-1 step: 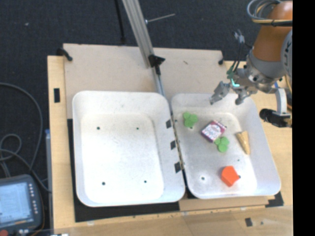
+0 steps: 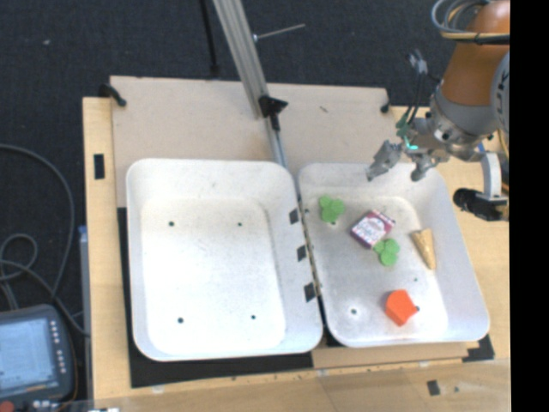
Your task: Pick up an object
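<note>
Camera view looks down at a slant on a wooden bench (image 2: 101,230) carrying two shallow white bins side by side. The left bin (image 2: 141,256) has bare white floor with a few small dark dots. The right bin (image 2: 459,264) holds five small things. A green piece (image 2: 331,209) lies near the bin's left wall, toward the back. A purple and white box (image 2: 371,228) sits near the middle, tilted, and a second green piece (image 2: 389,252) touches its lower right corner. A tan cone (image 2: 424,246) lies just right of those, point toward the front. An orange block (image 2: 400,307) rests apart from the rest, near the front of the bin.

The arm (image 2: 473,75), grey with an orange band, comes in from the right. Its gripper (image 2: 399,162) hangs over the back edge of the right bin, behind the box. The two fingers are spread apart with nothing between them.

A slanted metal bar (image 2: 244,54) crosses the back of the bench.
</note>
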`<action>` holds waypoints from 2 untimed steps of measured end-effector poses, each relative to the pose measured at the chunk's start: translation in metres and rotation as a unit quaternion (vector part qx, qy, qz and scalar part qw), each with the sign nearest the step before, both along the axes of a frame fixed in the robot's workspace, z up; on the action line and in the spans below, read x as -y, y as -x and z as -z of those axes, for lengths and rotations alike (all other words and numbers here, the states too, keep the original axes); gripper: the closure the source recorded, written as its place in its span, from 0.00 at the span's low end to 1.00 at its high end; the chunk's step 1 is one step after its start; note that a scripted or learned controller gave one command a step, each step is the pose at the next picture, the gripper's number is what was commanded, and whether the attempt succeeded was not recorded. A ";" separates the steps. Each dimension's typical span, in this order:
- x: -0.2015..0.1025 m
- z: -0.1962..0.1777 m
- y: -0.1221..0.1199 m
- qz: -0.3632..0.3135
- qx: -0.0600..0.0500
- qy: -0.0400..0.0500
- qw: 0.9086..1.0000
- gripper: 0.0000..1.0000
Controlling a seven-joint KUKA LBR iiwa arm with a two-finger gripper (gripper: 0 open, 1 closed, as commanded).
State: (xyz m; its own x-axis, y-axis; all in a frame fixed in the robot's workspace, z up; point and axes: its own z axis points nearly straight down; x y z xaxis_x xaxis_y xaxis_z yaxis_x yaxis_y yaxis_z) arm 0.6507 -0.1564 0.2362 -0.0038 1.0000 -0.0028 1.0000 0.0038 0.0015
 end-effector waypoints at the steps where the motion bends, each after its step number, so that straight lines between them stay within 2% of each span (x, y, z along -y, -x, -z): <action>1: -0.008 0.053 -0.003 0.000 -0.002 -0.001 1.000 0.00; 2: -0.015 0.108 0.004 0.000 -0.003 -0.001 1.000 0.00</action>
